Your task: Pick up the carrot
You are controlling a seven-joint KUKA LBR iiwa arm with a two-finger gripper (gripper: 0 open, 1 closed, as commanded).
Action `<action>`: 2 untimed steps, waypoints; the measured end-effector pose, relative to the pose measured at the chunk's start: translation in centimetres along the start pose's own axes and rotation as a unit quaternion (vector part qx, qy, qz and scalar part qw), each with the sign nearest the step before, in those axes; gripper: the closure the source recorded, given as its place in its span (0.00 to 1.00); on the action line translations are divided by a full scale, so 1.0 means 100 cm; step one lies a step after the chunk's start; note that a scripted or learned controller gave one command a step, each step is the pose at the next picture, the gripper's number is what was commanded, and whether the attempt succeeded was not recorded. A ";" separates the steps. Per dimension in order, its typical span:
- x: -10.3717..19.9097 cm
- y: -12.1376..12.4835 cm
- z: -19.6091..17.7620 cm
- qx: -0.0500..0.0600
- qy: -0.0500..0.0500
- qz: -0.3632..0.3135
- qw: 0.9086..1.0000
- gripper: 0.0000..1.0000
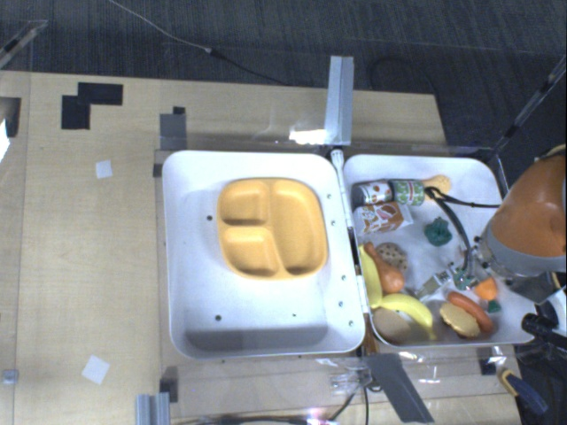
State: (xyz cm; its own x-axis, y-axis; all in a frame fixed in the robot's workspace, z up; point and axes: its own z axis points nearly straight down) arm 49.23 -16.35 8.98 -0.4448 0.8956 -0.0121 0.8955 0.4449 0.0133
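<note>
Hovering at the right bin's (pixel 469 162) four o'clock, the gripper (pixel 467 275) is seen just beside the carrot (pixel 486 289); its claw state cannot be told.

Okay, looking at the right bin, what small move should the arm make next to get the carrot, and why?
Probably a short descent with a slight nudge toward the carrot. The gripper sits low in the right bin, just beside the carrot, and nothing orange shows between its tips, so it seems not yet grasped.

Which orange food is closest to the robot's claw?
The small bright orange carrot, right beside the gripper at the right bin's right side. The reddish hot dog lies lower, farther off.
</note>
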 end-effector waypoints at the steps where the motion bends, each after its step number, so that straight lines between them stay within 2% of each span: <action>1: -0.001 0.004 -0.012 -0.004 -0.002 -0.002 1.000 1.00; 2: 0.044 0.020 -0.074 0.002 0.004 -0.060 0.998 1.00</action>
